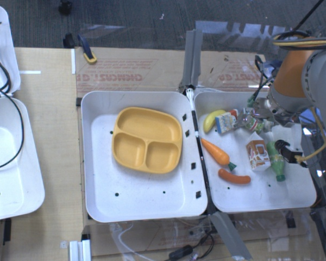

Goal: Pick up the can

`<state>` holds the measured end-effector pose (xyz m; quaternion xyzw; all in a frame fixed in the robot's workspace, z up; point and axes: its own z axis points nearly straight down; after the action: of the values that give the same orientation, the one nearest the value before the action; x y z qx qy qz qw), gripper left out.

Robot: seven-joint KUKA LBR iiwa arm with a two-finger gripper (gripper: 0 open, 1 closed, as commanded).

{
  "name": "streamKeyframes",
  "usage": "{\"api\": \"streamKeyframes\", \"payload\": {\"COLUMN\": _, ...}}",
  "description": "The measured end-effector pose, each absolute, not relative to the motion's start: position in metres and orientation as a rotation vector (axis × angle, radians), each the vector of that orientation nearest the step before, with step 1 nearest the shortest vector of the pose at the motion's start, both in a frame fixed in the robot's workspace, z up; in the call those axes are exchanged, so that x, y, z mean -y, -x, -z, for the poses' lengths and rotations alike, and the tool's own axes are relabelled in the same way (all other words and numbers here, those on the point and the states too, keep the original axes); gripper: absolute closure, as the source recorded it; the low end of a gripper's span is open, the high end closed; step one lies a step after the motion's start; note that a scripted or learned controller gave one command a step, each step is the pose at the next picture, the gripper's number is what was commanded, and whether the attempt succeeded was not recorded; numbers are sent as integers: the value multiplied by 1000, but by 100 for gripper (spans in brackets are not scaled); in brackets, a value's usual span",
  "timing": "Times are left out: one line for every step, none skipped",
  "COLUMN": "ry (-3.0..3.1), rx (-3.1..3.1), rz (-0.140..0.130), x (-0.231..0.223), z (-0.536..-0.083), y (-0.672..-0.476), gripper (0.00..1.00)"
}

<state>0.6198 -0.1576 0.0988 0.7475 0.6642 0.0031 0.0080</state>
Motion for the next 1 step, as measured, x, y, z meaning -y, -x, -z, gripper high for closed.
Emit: {"api": "streamKeyframes", "payload": {"ry": -2331, "rx": -2078, "rz": -5, "x": 159, "z": -108, "y": -620, "gripper": 100}}
